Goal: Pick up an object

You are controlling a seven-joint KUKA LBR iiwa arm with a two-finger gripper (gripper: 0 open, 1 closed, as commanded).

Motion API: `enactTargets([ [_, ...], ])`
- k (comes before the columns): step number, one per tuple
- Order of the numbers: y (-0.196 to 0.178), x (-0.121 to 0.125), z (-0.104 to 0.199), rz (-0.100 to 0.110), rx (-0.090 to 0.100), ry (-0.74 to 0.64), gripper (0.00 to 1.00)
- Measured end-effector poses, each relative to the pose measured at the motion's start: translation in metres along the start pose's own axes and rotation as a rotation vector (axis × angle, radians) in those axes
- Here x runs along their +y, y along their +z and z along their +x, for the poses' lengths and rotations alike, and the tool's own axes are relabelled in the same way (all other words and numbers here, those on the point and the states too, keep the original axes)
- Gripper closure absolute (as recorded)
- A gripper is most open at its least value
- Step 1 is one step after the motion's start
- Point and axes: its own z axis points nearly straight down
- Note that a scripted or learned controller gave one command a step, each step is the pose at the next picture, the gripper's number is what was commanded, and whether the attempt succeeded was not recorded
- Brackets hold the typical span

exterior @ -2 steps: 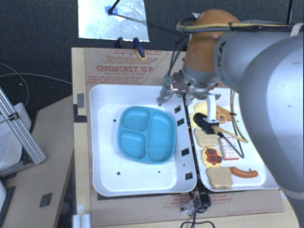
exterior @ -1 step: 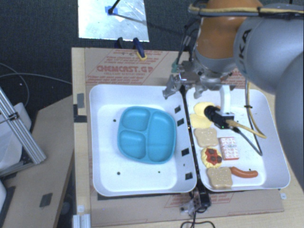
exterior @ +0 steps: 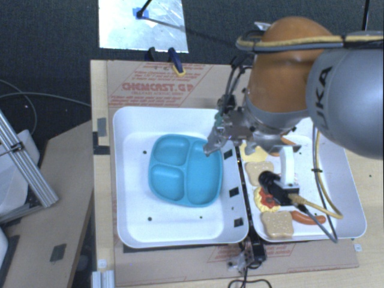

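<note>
Since nothing is sitting between its fingers, the gripper is hovering spread just above the blue plate's near rim, food pieces lying behind it.

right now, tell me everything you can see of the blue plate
The blue plate is a light blue divided dish with rounded corners, looking like smooth plastic. Raised ridges split it into three compartments: two smaller ones on the left and one larger on the right. It lies flat, right side up, on the floor of the left bin, toward its right half. The compartments hold nothing. The claw hangs at its upper right edge; contact cannot be told.
</note>
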Motion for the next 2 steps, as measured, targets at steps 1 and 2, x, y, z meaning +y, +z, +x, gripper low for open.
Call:
enactTargets([
  [1,-0.096,0.005,0.022,-0.012,0.002,0.001,0.00],
  [2,0.020,-0.036,0.024,0.013,-0.004,0.007,0.00],
])
